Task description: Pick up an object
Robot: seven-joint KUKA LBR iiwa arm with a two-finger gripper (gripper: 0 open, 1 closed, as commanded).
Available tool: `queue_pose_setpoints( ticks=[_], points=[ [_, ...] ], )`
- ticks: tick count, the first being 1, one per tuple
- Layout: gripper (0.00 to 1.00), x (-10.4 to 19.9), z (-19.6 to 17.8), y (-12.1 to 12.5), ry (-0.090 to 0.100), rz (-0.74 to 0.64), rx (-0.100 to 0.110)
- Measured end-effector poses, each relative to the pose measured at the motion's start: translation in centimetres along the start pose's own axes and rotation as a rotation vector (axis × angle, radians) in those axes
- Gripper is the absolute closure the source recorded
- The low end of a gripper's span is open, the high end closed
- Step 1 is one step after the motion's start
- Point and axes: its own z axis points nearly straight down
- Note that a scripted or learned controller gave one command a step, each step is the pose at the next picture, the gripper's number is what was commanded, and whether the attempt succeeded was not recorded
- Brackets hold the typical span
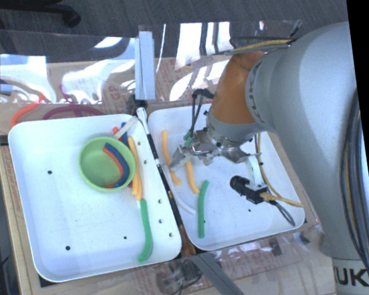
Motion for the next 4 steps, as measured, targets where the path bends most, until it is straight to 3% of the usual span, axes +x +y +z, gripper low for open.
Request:
queue_pose_setpoints(
  ticks=[1, 2, 3, 4],
  points=[
    [1.00, 0.1, -0.9, 0.0, 0.001, -0.004, 0.001],
    [0.00, 0.1, -0.9, 0.0, 0.001, -0.004, 0.001],
    [0.00, 1.1, -0.1, -1.0, -0.001, -0.152, -0.010],
    [1.00, 1.2, -1.1, -1.0, 0.001, -0.157, -0.005]
  ],
)
